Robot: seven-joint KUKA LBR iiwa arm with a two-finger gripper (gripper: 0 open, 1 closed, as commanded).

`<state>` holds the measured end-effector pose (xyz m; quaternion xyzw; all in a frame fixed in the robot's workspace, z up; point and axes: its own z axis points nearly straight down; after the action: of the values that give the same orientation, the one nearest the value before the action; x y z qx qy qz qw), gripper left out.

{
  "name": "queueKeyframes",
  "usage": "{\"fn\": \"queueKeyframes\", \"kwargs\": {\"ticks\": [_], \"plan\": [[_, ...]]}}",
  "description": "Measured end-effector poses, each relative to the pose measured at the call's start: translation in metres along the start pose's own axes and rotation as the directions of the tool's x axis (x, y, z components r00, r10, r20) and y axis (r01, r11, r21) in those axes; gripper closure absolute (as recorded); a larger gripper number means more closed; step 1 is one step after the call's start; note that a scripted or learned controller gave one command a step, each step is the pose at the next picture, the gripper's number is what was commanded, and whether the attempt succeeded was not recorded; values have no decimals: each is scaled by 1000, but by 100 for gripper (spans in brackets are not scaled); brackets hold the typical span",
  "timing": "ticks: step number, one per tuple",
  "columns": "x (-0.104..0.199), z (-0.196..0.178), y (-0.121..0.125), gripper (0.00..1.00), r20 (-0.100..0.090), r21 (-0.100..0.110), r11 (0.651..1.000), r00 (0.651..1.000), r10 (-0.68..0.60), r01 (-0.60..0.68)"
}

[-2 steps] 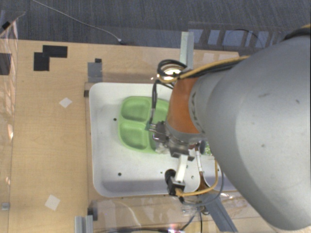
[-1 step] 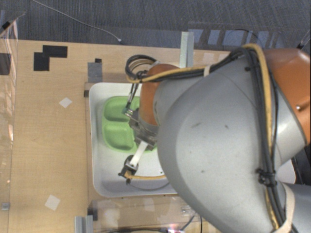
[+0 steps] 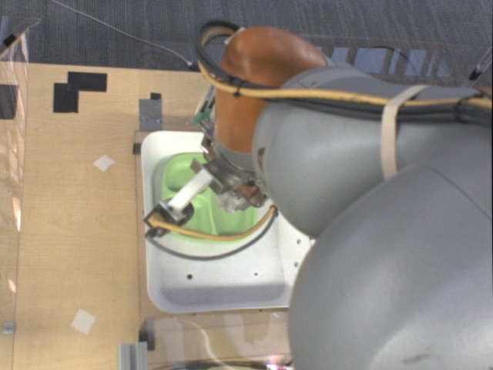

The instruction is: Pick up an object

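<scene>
Gripper [image 3: 233, 193] is seen low over a green thing [image 3: 179, 173], w/ most of it hidden by the big grey arm [image 3: 370, 206]. Whether it's open or closed can't be told. The green thing is found in the white bin [image 3: 208, 291], toward the top end, right under the wrist. The bin is set on a wood bench [image 3: 77, 230].

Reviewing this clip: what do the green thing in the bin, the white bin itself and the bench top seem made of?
The green thing: likely moulded plastic, smooth, even lime colour, soft sheen. The white bin: plastic or painted metal, matt, rounded corners, small holes in its floor. The bench top: seemingly plywood or laminate, pale tan, flat, matt.
</scene>
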<state>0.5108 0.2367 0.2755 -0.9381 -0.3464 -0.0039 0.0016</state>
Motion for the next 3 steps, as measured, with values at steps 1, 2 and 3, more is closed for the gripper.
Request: {"fn": "queueKeyframes", "kwargs": {"ticks": [1,2,3], "plan": [[-24,140,-15,100,18,-1,992,992,122,-122],[-18,-47,-14,100,-2,1,934,934,358,-358],[-20,16,-14,100,8,-4,876,876,482,-482]]}}
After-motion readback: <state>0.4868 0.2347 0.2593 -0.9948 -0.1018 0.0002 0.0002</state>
